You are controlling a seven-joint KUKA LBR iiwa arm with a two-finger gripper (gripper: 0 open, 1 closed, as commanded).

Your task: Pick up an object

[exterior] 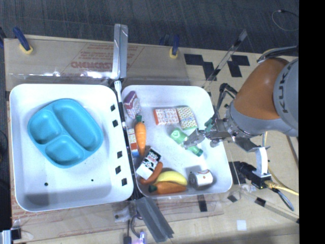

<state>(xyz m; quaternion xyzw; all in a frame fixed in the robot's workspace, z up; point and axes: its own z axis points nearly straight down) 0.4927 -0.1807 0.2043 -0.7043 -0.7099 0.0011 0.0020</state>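
The tool [195, 140] is reaching in from the right over the right bin [167, 91], hanging just above the green bottle [182, 136], probably to take it. I cannot tell its opening. The left bin [20, 151] is carrying a blue tray [65, 131].

Dark grey carpet [167, 9] lies beyond a cardboard-covered bench [147, 55].

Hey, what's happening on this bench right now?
A grey and orange robot arm reaches in from the right over the right bin, which holds small toy foods and boxes. Its gripper sits low by a green bottle near the bin's middle; whether it holds anything is unclear. The left bin holds a blue divided tray.
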